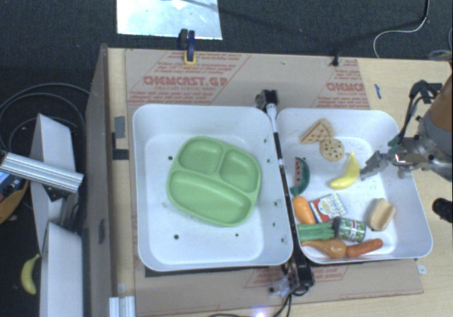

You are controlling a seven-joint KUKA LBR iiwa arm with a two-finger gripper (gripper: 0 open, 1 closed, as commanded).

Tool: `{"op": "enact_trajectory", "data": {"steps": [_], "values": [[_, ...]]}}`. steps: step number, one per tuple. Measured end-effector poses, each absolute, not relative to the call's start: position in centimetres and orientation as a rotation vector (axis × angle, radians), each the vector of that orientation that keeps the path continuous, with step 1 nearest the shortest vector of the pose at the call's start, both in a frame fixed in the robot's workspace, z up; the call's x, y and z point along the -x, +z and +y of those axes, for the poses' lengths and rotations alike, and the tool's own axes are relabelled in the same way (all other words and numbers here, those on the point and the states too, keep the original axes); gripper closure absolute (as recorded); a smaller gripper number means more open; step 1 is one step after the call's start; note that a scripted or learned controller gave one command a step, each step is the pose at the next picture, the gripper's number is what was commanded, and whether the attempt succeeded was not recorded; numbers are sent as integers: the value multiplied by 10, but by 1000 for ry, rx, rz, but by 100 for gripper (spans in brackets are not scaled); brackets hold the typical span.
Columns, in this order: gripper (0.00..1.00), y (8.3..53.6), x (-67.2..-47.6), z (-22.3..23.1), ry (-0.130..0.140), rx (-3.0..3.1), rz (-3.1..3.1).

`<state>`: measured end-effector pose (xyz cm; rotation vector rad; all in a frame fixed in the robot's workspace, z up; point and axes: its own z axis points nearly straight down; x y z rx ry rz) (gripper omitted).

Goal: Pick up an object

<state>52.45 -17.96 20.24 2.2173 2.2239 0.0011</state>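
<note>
green tray (212,181), yellow banana (346,174), white bins (159,124)

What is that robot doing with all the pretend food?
The robot arm reaches in from the right, and its gripper hangs over the right bin, close to the yellow banana. It isn't holding anything. That bin has toy food such as a bread roll and a carrot. The left bin holds a green divided plate.

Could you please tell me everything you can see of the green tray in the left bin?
The green tray is a pale green, plastic-looking plate with rounded corners and three compartments: two small ones along its far side, one long one along its near side. It lies flat, turned slightly askew, near the middle of the left white bin, resting on the bin's floor. No food lies in it.
</note>
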Motion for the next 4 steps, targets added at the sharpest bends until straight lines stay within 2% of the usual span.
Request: {"op": "enact_trajectory", "data": {"steps": [1,2,3,4], "values": [[0,154,-582,-160,3,-2211,2228],[0,94,-582,-164,-2,-2221,2225],[100,108,-584,-164,4,-2216,2222],[100,90,-610,-106,11,-2202,2219]]}}
